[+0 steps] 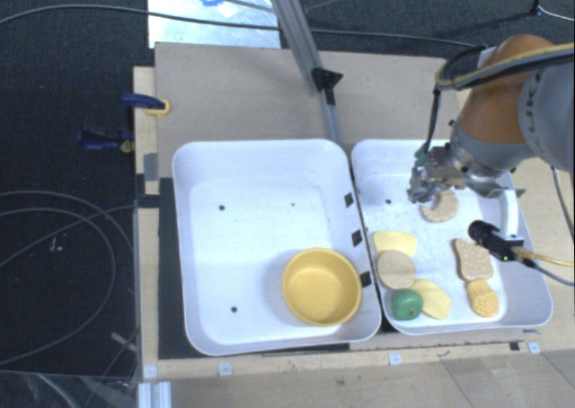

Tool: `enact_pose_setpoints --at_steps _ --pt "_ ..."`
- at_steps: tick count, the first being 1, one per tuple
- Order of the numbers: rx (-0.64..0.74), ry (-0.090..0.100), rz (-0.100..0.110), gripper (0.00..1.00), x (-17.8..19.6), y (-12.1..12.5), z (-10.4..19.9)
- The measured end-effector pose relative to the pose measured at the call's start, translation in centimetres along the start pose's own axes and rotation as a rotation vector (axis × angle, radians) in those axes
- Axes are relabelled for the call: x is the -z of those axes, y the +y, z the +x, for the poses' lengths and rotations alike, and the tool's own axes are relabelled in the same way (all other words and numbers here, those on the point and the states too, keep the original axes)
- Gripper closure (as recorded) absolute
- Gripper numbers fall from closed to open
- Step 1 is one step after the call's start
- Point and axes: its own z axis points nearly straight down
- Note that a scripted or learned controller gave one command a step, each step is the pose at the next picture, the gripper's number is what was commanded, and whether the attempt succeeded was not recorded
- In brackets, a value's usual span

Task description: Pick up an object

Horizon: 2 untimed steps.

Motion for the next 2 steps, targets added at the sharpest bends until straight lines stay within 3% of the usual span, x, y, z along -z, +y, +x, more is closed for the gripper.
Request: enact_pose_setpoints --at_steps 1,2 --pt "0.001 0.000 -0.001 1.00 5.43 0.20 -0.02" --pt "0.001 0.001 0.003 1.00 6.31 0.28 -0.01"
